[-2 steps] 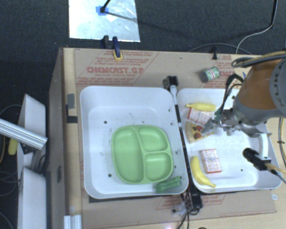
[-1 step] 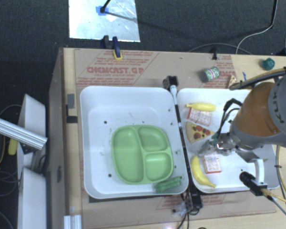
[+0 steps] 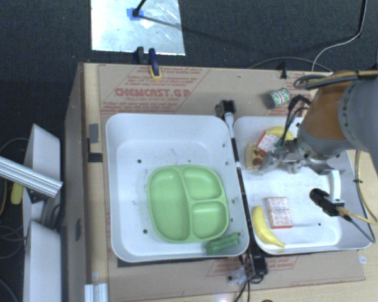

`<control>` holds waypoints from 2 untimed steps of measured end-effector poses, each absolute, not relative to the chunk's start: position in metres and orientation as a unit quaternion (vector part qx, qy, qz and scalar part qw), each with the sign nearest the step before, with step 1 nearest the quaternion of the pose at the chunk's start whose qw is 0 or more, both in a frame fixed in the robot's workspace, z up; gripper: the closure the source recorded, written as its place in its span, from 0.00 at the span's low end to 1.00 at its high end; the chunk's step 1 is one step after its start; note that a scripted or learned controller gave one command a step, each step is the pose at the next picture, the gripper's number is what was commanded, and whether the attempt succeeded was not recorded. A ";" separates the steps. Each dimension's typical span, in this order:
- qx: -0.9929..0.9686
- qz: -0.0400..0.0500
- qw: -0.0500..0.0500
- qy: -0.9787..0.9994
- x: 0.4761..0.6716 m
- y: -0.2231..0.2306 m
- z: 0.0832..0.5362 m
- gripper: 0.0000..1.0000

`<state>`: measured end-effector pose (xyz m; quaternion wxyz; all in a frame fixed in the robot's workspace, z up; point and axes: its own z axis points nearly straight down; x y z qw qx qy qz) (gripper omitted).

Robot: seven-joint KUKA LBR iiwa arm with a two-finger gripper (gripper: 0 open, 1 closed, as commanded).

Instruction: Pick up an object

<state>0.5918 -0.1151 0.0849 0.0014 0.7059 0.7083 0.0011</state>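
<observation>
The pincer (image 3: 269,162) is seen low in the right bin (image 3: 340,241), near its left wall; whether it is released or clenched cannot be told from here. A red-and-white packet (image 3: 266,142) is found just beyond the pincer, close against it, with a yellow item (image 3: 278,132) tucked behind. Nearer the camera than the pincer, 1 small red-and-white box (image 3: 278,212) and 1 banana (image 3: 265,227) are laid side by side. Well off to the view's left of the pincer, a green divided plate (image 3: 188,202) is set in the left bin (image 3: 132,137), with a green object (image 3: 222,243) just beside it.
</observation>
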 end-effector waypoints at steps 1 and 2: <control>0.706 -0.001 -0.001 0.708 0.668 -0.144 0.085 0.00; 0.705 0.003 0.004 0.709 0.671 -0.118 0.213 0.00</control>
